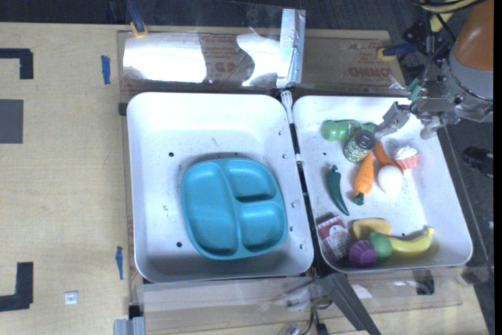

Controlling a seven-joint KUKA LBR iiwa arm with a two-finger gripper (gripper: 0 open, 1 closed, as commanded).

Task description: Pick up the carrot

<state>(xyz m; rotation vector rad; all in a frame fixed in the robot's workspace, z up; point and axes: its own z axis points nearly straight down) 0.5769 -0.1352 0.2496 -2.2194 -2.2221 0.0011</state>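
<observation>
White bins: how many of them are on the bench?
2. The left bin holds a blue divided tray. The right bin holds the toy foods, including the carrot. None seems hidden.

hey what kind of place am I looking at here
Probably a robotics lab bench set up for picking trials: two white bins, toy food such as a carrot, and a robot arm's gripper over the right bin.

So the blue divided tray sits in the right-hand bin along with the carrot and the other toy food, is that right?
Not quite. The camera view shows the blue divided tray lying alone in the left bin. The carrot and the other toy food are indeed in the right bin.
</observation>
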